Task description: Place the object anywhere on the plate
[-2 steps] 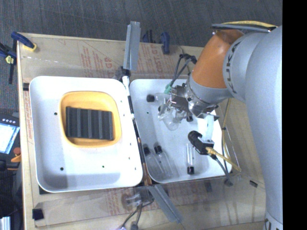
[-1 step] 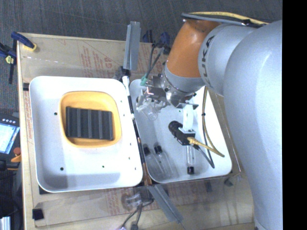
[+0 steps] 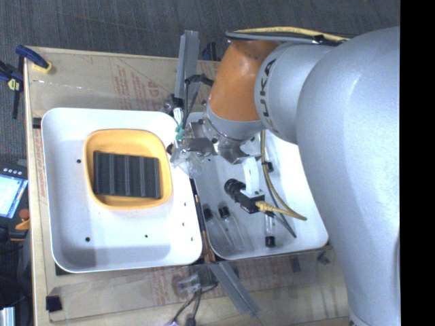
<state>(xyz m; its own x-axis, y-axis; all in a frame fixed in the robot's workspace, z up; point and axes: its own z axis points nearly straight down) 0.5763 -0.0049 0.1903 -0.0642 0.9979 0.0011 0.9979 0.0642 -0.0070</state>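
A yellow plate [image 3: 129,143] with a dark ribbed centre [image 3: 129,174] lies in the left white bin [image 3: 102,250]. My gripper [image 3: 185,151] hangs over the seam between the two bins, just right of the plate's rim and at the left edge of the right bin [image 3: 299,233]. A small greenish bit [image 3: 180,134] shows at its tip, too unclear to name. Small clear pieces with black ends [image 3: 207,214] [image 3: 223,212] [image 3: 270,239] lie on the right bin's floor, below the gripper.
The grey arm with its orange band [image 3: 238,80] covers most of the right bin. A metal post [image 3: 188,60] stands behind the bins' seam. Blue clamps [image 3: 30,56] sit at the bench's far left corner.
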